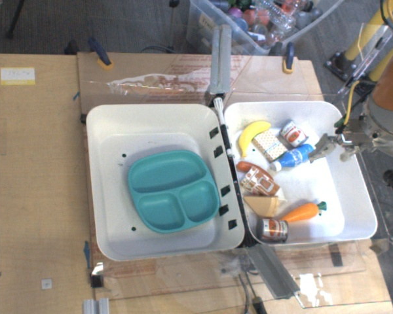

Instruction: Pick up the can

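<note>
From my seat I see little of the arm (385,106): a rounded grey housing by the right bin's (354,221) far right corner, with a dull orange-brown patch on its upper side. Ahead of it, over that bin's rim, sits the gripper (325,146), a cluster of pale grey metal parts with dark joints, thin and angular, too small for me to read screws or markings. A yellow cable (363,34) runs up from the housing, away from the bin, beside a pale bar. Darker cabling hangs close to the wrist.
</note>
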Tool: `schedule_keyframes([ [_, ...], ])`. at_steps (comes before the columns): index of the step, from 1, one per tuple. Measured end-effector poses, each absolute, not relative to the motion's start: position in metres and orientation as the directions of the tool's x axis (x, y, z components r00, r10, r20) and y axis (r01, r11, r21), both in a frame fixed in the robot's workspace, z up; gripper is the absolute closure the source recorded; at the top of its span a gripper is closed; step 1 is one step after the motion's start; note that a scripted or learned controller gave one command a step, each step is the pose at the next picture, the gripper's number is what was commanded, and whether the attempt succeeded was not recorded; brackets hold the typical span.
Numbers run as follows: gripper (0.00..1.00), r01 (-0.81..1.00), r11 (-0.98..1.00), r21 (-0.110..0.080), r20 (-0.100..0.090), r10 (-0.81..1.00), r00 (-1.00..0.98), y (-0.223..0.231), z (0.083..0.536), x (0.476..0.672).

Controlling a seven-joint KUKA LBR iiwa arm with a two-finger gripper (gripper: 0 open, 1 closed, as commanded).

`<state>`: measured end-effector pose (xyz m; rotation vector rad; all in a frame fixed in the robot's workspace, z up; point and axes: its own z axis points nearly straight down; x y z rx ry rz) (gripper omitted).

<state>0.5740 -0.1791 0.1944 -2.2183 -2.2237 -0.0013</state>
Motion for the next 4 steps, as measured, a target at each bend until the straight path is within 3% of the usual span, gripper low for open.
schedule_keyframes([
  [1, 0.00, 0.990, 0.141, 0.022, -0.007, 0.990, -0.141, -0.167, 0.098, 0.641],
  [2, 0.00, 0.981, 0.191, 0.013, -0.004, 0.982, -0.191, -0.101, 0.091, 0.594],
  [3, 1.00, 0.982, 0.186, 0.016, -0.008, 0.983, -0.186, -0.105, 0.102, 0.594],
  [4, 1.00, 0.994, 0.109, 0.002, 0.000, 0.994, -0.109, -0.041, 0.199, 0.571],
])
